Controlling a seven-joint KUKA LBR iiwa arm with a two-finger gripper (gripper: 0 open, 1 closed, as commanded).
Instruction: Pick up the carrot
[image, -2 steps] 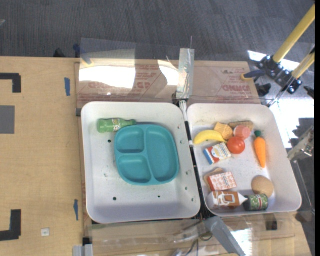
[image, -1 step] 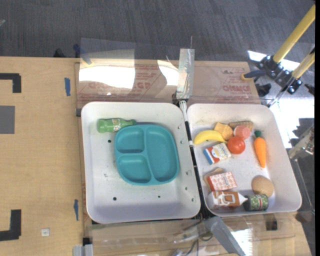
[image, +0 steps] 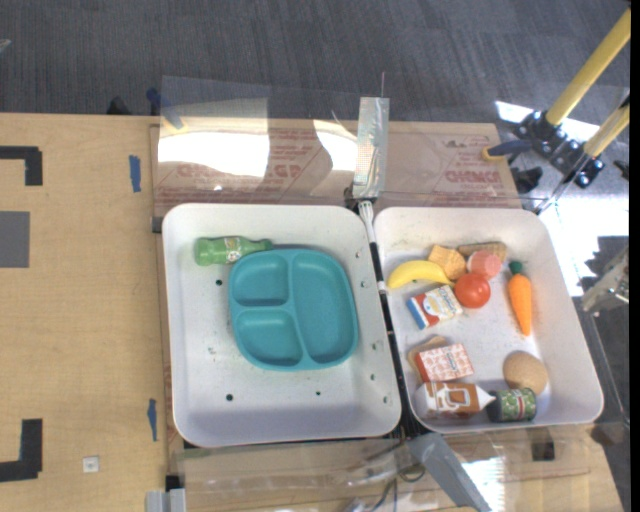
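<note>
The carrot (image: 520, 300) is orange with a green top and lies flat in the right bin (image: 570, 395), close to its right wall. Its green end points to the far side and its tip points to the near side. A red tomato (image: 473, 291) sits just to the carrot's left, a small gap apart. The bin floor on the near side of the carrot's tip is bare, and nothing lies on top of the carrot.
The right bin also holds a banana (image: 417, 272), a pink round item (image: 486, 263), small cartons (image: 445, 362), a brown potato (image: 525, 371) and a green can (image: 513, 405). The left bin (image: 190, 380) holds a teal divided plate (image: 295, 307) and a green bottle (image: 230, 249).
</note>
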